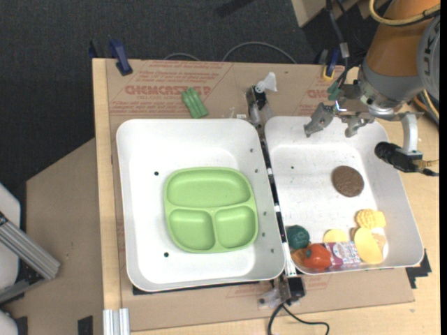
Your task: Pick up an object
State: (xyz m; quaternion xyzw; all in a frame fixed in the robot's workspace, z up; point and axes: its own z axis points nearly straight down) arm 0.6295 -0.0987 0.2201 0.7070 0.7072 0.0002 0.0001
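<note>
Cookie (347, 181), brown and round, lies flat and alone in the middle of my right bin (405, 208), apart from the toy food heaped at the near edge. I judge it light, stiff and low, best pinched across its rim. My tool (339, 122) hangs spread open over the bin's far edge, empty, wrist tilted down.

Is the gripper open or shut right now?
Open: the gripper has its fingers spread apart above the right bin, nothing between them.

Grey arm (391, 82), orange band, metal claw (339, 123).
</note>
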